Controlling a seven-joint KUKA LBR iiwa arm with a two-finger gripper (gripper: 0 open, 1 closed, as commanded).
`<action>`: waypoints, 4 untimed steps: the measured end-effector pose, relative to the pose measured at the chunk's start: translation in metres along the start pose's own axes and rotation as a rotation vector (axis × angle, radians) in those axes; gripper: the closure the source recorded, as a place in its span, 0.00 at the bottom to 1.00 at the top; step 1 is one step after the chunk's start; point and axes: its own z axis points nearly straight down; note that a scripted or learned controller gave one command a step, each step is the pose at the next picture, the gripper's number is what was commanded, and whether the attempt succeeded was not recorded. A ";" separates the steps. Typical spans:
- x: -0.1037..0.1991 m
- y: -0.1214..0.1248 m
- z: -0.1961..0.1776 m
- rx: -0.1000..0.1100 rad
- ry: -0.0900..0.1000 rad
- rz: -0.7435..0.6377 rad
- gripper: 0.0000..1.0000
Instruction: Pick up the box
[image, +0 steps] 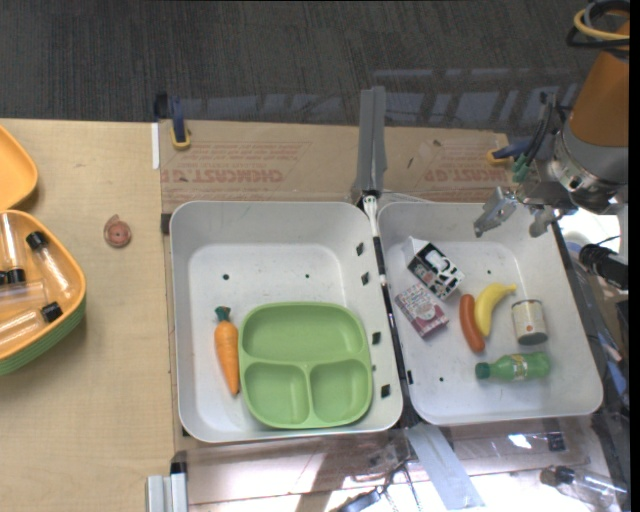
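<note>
A small black-and-white box (435, 268) lies tilted in the left part of the right bin (500, 400). Just below it, touching, lies a flat pinkish box (421, 308). My gripper (516, 217) hangs over the bin's back right part, up and to the right of both boxes and well apart from them. Its two grey fingers (490, 214) are spread open with nothing between them.
The right bin also holds a red sausage (471, 322), a banana (492, 305), a small can (528, 322) and a green bottle (513, 368). In the left bin (200, 260) are a green divided plate (304, 364) and a carrot (228, 348). An orange tray (30, 290) sits far left.
</note>
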 end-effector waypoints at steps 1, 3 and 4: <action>0.086 -0.054 0.066 0.001 0.000 -0.107 0.00; 0.099 -0.089 0.065 -0.002 0.000 -0.825 0.00; 0.090 -0.126 0.065 -0.001 0.000 -0.600 0.00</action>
